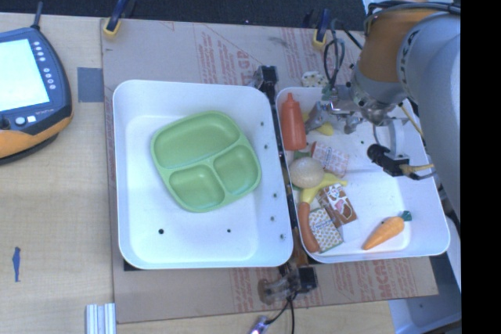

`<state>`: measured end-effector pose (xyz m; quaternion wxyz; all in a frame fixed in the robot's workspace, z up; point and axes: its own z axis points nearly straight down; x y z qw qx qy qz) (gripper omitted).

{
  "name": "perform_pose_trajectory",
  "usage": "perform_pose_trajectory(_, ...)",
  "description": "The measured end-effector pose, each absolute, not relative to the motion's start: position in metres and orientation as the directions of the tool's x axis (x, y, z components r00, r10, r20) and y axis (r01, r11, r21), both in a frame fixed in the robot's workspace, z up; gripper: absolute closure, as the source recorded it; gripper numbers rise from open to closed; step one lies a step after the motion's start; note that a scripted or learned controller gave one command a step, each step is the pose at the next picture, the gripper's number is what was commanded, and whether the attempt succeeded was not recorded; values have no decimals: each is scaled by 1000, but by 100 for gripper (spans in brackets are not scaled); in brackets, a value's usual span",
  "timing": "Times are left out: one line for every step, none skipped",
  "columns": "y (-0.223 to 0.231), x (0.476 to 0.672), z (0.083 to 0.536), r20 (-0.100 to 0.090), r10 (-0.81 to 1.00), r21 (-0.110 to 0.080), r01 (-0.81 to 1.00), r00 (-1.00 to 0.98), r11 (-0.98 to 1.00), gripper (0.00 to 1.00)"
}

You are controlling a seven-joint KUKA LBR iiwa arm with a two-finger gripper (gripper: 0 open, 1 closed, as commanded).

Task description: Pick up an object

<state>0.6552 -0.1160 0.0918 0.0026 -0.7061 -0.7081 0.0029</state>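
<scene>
**Arm hangs over crowded right bin**

The grey arm reaches in over the right bin, opposite a left bin holding a green divided plate. Its gripper sits low at the bin's far end, beside an orange bottle; how it is set cannot be told. Nearer lie small packets, a pale round item and a toy carrot, well apart from the gripper.

Faint red print on cardboard; illegible
</scene>
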Motion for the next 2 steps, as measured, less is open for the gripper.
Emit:
perform_pose_trajectory(-105,563,91,-1,1000,-5,1000,-6,6,0)
perform_pose_trajectory(-125,530,92,-1,1000,-4,1000,-6,6,0)
